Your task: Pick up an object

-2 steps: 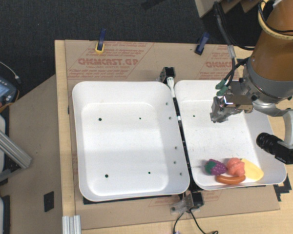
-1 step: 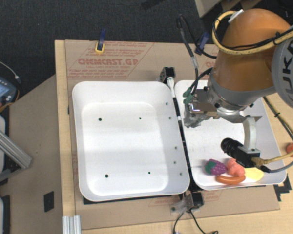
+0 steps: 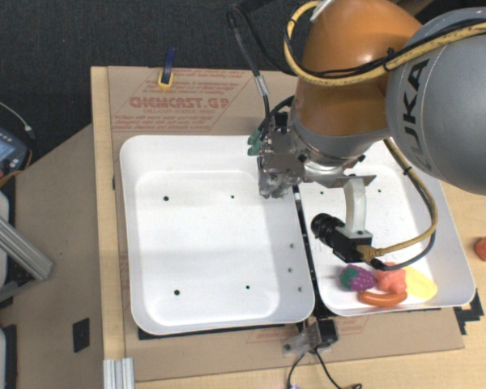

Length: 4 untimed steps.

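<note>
Candidate objects are clustered at the near corner of the right bin (image 3: 445,217): a purple grape-like piece (image 3: 357,278), an orange-red sausage-shaped piece (image 3: 381,297), a pink piece (image 3: 393,279) and a flat yellow piece (image 3: 422,284), all touching or just beside one another. The hand (image 3: 277,168) is seen over the divider between the bins, near the far end of the left bin (image 3: 146,241) and well apart from the cluster; whether it is spread or pressed together cannot be told, as it is masked by the wrist. Nothing is seen held. The pieces are judged to be light, stiff plastic toy food, smooth and likely slippery, not fragile. The sausage shape is judged the best pick, taken across its narrow middle; the yellow piece lies flat and is judged hard to pinch; the grape surface is bumpy, so grip may be better there. Crowding is judged a risk for neighbour knock-off. Readable text: "CHEMCAST" roughly, printed in red on the cardboard (image 3: 186,96) on the worktop; part of "KUKA" is read on the arm (image 3: 437,96).
</note>
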Each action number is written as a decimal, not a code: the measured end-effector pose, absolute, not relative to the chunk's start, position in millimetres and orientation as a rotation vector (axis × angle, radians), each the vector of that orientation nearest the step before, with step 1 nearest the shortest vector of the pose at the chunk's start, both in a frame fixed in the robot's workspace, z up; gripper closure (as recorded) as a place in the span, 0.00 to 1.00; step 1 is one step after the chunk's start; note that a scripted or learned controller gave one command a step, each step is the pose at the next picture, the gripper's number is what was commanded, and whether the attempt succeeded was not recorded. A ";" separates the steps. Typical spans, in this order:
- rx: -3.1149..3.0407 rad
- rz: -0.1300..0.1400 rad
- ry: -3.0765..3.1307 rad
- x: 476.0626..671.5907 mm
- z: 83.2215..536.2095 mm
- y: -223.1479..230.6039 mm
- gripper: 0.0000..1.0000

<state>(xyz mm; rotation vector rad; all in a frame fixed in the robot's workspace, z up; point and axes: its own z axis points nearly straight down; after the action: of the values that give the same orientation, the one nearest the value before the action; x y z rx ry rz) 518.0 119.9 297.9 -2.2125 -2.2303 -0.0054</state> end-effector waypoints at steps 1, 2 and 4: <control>-2.224 0.003 -2.218 524.1 293.6 92.2 1.00; -2.217 -0.003 -2.226 533.2 286.8 130.8 1.00; -2.226 -0.028 -2.231 546.1 447.5 140.9 1.00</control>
<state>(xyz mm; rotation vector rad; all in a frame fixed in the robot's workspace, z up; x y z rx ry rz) 546.1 140.9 447.5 -2.2258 -2.2315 -0.0279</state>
